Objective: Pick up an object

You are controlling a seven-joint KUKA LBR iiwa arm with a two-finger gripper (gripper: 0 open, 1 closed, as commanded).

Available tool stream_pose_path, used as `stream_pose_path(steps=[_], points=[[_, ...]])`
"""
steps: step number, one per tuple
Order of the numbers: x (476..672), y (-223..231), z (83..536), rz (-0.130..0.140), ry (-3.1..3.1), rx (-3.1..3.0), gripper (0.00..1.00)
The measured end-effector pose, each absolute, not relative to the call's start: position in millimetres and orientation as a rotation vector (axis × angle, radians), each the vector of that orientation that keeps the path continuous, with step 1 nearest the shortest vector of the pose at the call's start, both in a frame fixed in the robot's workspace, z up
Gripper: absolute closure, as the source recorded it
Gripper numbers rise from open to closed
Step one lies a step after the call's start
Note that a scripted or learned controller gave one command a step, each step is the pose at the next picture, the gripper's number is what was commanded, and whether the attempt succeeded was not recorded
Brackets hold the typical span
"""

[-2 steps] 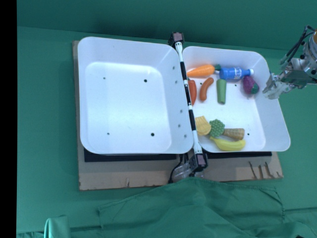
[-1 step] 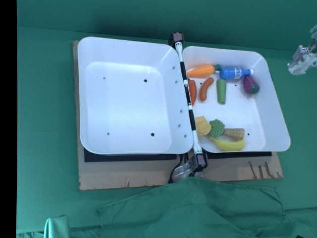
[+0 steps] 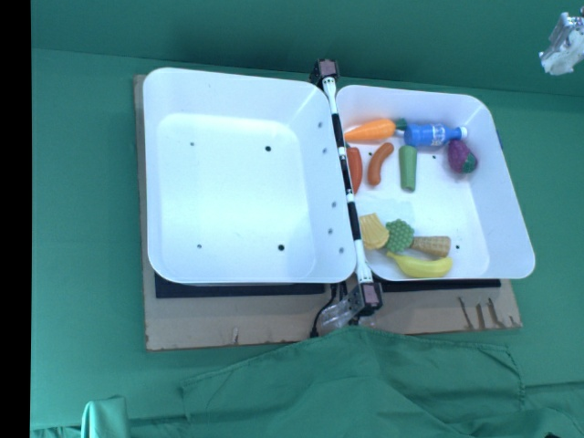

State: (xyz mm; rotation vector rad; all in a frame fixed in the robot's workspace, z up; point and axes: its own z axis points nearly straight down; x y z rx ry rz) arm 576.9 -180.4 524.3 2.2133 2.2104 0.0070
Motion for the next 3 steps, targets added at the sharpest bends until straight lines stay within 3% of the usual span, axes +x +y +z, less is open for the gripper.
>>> stream_pose_path(steps=[2,3], points=[[674.4,-186,535,0.003,2.212,2.217,1.00],[700.4,-186,512,0.000,2.214,2.220,1.00]])
